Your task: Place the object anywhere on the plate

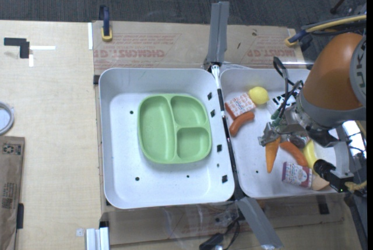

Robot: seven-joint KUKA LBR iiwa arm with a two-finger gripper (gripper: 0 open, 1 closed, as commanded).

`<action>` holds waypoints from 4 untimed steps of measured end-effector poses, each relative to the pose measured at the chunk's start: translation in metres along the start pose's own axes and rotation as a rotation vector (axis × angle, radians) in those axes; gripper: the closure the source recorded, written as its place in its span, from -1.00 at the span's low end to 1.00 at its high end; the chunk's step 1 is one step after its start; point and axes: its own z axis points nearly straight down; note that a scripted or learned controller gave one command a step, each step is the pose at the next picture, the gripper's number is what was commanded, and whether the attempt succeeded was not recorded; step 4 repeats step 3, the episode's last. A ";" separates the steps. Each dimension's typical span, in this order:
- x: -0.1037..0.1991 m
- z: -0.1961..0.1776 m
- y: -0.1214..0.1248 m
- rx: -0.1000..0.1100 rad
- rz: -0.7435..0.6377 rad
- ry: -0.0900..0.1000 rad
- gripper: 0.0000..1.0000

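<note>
the gripper (274, 133) sits low over the carrot (271, 155) in the right bin (247, 182), grip unclear, since the green plate (173, 128) waits in the left bin (116, 144).

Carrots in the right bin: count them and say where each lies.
2. One carrot lies just below the gripper, pointing down toward the bin's near edge. The other carrot lies to its right, slanting toward the pink packet. The arm may hide more.
</note>
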 end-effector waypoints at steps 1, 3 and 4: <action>0.072 -0.022 0.026 0.001 -0.090 0.000 1.00; 0.139 -0.083 0.062 0.001 -0.092 -0.002 -1.00; 0.139 -0.083 0.062 0.001 -0.092 -0.002 -1.00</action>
